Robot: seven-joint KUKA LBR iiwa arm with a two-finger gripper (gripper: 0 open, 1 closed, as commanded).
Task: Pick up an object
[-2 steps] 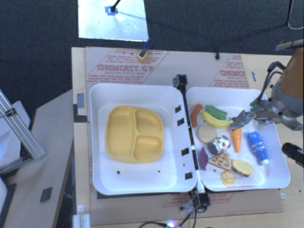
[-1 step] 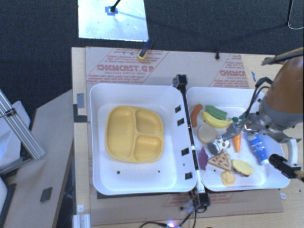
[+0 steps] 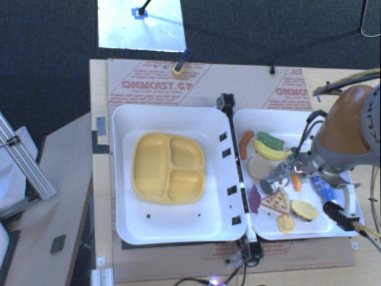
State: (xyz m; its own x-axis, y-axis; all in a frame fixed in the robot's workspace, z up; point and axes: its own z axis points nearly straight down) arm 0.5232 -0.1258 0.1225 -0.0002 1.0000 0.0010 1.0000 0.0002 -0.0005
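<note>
Where toys crowd right bin (image 3: 297, 117), gripper (image 3: 275, 178) hovers mid-bin

Red print is showing on the brown protective sheet (image 3: 196, 82) lying under the two bins. Behind the left bin, the large word "CHEMCAST" followed by "GP" is running along the sheet, with a smaller line of red print below it that is too fine to make out. The same "CHEMCAST" print is repeating behind the right bin, and faintly along the sheet's front edge, too blurred there to read.
</note>
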